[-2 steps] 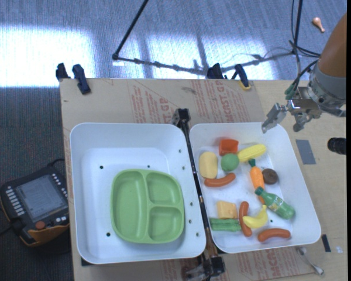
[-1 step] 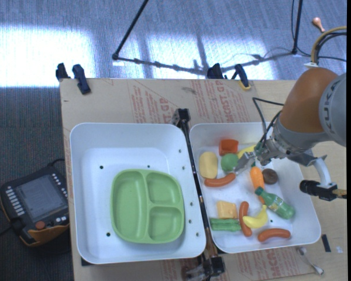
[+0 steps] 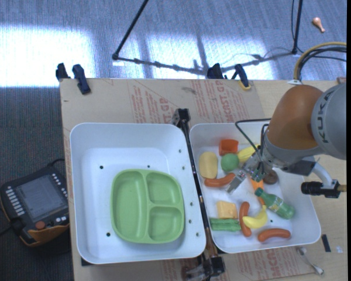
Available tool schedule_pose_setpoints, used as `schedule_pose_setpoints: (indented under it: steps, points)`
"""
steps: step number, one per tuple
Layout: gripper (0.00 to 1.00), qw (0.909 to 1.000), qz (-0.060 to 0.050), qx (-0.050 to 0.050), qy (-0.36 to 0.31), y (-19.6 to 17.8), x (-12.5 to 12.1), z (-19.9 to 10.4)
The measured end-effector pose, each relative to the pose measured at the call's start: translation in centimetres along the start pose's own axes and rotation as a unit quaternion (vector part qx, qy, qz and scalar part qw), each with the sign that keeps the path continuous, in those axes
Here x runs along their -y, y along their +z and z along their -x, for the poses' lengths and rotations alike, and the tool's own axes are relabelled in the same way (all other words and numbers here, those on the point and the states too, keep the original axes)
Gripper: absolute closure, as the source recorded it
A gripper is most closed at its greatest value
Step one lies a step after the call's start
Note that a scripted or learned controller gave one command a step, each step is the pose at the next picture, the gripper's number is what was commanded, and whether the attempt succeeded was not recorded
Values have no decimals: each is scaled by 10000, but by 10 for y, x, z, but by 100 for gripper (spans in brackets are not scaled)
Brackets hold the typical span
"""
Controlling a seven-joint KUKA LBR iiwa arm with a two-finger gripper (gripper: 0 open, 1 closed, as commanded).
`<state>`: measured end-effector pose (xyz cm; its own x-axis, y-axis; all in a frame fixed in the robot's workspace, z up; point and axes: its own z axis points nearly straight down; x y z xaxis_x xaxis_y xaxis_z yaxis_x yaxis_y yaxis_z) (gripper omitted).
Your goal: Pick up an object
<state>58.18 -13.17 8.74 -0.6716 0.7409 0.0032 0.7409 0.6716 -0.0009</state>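
Note:
My gripper (image 3: 246,178) is low in the right bin (image 3: 307,227), under the orange-banded wrist (image 3: 292,120). Its fingers (image 3: 237,182) stand open, and I see nothing between them. An orange sausage (image 3: 219,181) lies just left of the gripper, with a green ball (image 3: 229,162) above it. A small orange carrot (image 3: 257,185) and a brown piece (image 3: 270,178) sit just right of the gripper. A green bottle (image 3: 275,204) lies below them.
Elsewhere in the right bin lie a yellow lemon (image 3: 208,164), a red block (image 3: 228,146), a cheese wedge (image 3: 226,209), a banana (image 3: 256,219) and a red sausage (image 3: 274,235). The left bin (image 3: 93,151) carries a green divided plate (image 3: 147,205).

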Motion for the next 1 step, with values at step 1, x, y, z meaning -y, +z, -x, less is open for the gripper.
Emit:
schedule_pose_setpoints:
  steps: [1]
  points:
    - [0,9824,4,6,-1867,0,4,-9]
